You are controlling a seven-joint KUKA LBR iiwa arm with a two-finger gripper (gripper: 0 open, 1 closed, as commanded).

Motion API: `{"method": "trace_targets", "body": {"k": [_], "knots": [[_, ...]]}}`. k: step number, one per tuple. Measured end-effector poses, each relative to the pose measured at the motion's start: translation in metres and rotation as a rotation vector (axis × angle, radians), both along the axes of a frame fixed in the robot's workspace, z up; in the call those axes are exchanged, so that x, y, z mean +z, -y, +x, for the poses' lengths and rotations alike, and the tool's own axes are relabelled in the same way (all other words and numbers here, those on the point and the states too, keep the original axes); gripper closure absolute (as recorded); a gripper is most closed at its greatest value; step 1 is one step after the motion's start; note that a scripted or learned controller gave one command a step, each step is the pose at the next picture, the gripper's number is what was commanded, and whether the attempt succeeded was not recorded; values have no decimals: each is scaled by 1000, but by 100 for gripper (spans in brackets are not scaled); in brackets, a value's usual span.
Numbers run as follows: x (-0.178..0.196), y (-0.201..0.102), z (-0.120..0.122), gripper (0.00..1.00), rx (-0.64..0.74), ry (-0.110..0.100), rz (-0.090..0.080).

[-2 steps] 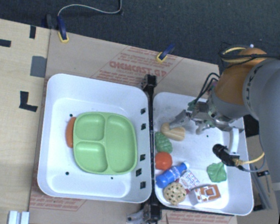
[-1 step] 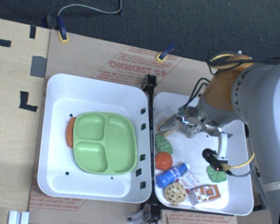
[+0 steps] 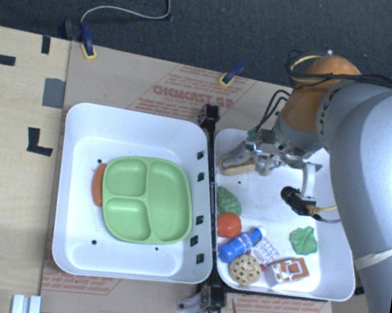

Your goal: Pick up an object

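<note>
Hovering at far left of the right bin (image 3: 323, 286), the gripper (image 3: 243, 163), grip state indiscernible, should centre on one object before descending.

one fixed camera looks down at a slant on both white bins (image 3: 72, 191) from above the bench (image 3: 4, 158)

Two bins sit side by side: left bin (image 3: 76, 170) holds a divided tray (image 3: 148, 200) with a carrot-like item (image 3: 97, 182) tucked against its left edge. Right bin (image 3: 336, 274) holds a tomato (image 3: 228, 225), bottle (image 3: 239, 244), cookie (image 3: 244, 269), small carton (image 3: 287, 270) and leafy piece (image 3: 304, 240) clustered toward its near end. Gripper (image 3: 243, 161) is over the far left part of the right bin, arm entering from the right.
</note>
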State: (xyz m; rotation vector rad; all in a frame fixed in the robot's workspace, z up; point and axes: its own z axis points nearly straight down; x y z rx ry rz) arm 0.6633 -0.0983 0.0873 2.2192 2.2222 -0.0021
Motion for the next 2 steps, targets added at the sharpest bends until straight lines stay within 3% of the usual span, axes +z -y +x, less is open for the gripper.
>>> {"method": "trace_targets", "body": {"k": [2], "knots": [[0,3,5,0,1,-4,0]]}}
